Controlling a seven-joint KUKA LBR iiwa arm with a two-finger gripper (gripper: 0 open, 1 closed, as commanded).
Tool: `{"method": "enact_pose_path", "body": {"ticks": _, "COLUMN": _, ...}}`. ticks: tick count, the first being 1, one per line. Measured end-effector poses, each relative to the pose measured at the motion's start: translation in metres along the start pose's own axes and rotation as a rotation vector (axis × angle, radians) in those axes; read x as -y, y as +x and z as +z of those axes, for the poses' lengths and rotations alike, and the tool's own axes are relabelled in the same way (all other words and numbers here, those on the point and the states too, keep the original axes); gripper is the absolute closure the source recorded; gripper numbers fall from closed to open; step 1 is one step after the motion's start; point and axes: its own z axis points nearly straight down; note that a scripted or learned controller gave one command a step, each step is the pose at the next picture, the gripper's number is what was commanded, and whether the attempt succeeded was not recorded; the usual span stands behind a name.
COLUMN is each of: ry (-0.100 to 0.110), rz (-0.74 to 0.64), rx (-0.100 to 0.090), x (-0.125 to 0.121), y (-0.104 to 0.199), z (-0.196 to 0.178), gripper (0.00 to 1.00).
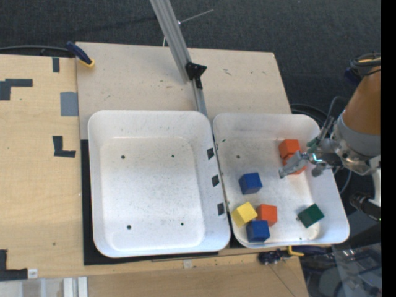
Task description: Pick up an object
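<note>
My gripper (297, 164) hangs over the right side of the right bin (260, 129), reaching in from the right. Directly at its tip lies an orange block (288, 148), partly covered by the gripper, with a sliver of orange showing below it. Whether the block is gripped cannot be made out. Lower left of the gripper sits a blue cube (250, 182). Along the bin's front edge are a yellow cube (245, 213), a small orange cube (267, 213) and a second blue cube (258, 230) close together. A green cube (310, 215) lies below the gripper.
The left bin (99, 166) stands beside the right one, sharing a raised rim. A slanted metal bar (176, 36) runs from the top of the view down to the bins' junction. A blue-and-yellow clamp (80, 54) rests at the bench's far left corner.
</note>
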Motion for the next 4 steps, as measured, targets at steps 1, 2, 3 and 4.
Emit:
{"method": "enact_pose_path", "body": {"ticks": 1, "ry": -0.004, "rz": -0.002, "rx": 0.001, "x": -0.001, "y": 0.000, "z": -0.002, "gripper": 0.00}}
{"method": "enact_pose_path", "body": {"ticks": 2, "ry": 0.000, "rz": 0.000, "rx": 0.001, "x": 0.007, "y": 0.003, "z": 0.044, "gripper": 0.00}}
{"method": "enact_pose_path", "body": {"ticks": 3, "ry": 0.000, "rz": -0.001, "rx": 0.001, "x": 0.005, "y": 0.003, "z": 0.088, "gripper": 0.00}}
{"method": "enact_pose_path", "body": {"ticks": 4, "ry": -0.003, "rz": -0.001, "rx": 0.002, "x": 0.005, "y": 0.003, "z": 0.135, "gripper": 0.00}}
